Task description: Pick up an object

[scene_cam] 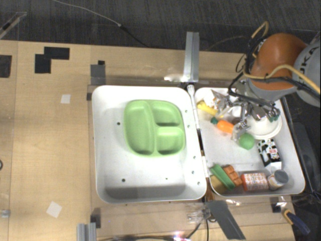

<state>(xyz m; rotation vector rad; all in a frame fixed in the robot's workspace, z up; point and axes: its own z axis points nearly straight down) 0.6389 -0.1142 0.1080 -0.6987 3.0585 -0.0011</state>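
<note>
Claw low in right bin, above carrot-like orange piece and green block; grip state cannot be told. Nothing seen lifted; pick not yet done. Green tray in left bin.

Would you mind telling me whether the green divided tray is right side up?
Right side up: the green divided tray lies flat in the left bin, its three compartments facing upward.

Pale wooden bench below dark grey carpet crossed by a thin cable
</note>
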